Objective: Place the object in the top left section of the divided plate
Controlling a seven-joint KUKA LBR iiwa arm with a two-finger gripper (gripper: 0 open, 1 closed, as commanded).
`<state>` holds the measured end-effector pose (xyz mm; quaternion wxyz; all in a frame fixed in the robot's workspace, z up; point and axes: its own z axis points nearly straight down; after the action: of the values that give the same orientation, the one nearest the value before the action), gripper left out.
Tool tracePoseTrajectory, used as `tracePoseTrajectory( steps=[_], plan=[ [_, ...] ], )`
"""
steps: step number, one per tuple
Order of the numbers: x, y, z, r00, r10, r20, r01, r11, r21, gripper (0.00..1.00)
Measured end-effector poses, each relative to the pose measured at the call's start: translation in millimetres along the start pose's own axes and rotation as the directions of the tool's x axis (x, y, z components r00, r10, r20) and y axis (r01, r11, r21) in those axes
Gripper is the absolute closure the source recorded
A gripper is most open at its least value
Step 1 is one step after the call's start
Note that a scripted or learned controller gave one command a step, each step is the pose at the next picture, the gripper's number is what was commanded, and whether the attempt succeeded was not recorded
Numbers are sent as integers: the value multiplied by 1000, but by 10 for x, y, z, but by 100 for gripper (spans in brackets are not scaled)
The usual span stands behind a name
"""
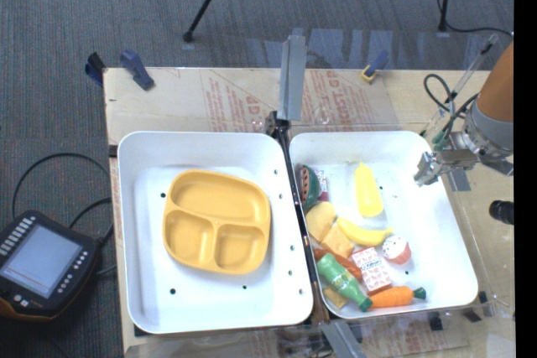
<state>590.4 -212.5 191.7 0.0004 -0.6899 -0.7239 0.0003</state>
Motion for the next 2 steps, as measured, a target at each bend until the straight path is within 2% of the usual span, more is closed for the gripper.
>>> tracePoseTrajectory(
  steps=[1, 2],
  plan=[
    [1, 0, 0, 1000, 0, 0, 0, 1000, 0, 0],
    [560, -91, -1405, 984, -179, 3, 179, 984, -10, 0]
  ],
)
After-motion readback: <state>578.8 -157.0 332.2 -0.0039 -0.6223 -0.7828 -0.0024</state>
